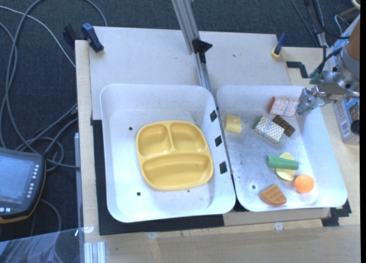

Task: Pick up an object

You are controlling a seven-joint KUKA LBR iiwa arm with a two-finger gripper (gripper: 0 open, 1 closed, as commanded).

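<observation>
The robot's hand (307, 103) hovers at the right bin's (326, 136) far edge, its grip state impossible to tell, just beside a pink-and-white checked block (282, 106). Nothing appears lifted; the pick remains undone. The small flat block lies near a brown piece (283, 125).

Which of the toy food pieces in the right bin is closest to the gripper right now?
The pink-and-white patterned block, at the bin's far right, just left of the gripper. The other pieces lie farther left or nearer the front rim.
</observation>
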